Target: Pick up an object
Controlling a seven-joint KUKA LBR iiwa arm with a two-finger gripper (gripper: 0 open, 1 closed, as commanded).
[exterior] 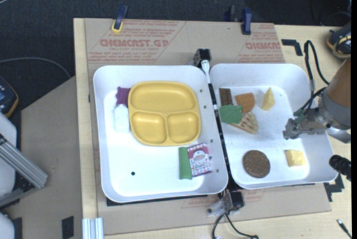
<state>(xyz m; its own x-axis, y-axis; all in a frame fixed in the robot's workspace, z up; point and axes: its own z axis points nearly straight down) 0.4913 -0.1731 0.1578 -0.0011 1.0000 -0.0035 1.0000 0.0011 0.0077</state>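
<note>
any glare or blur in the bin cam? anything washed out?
Camera view: even, soft lighting with faint shadows; the white bins run bright, and the small white bottle nearly blends into the left one; the gripper looks slightly soft; the printed packet text isn't legible.

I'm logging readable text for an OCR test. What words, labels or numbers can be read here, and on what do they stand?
"CHEMCAST G.P": red print on the brown board behind the left bin.
The same red print repeats on the board behind the right bin, cut short and blurred.
Small red packet in the left bin: printed, too small to read.
</note>
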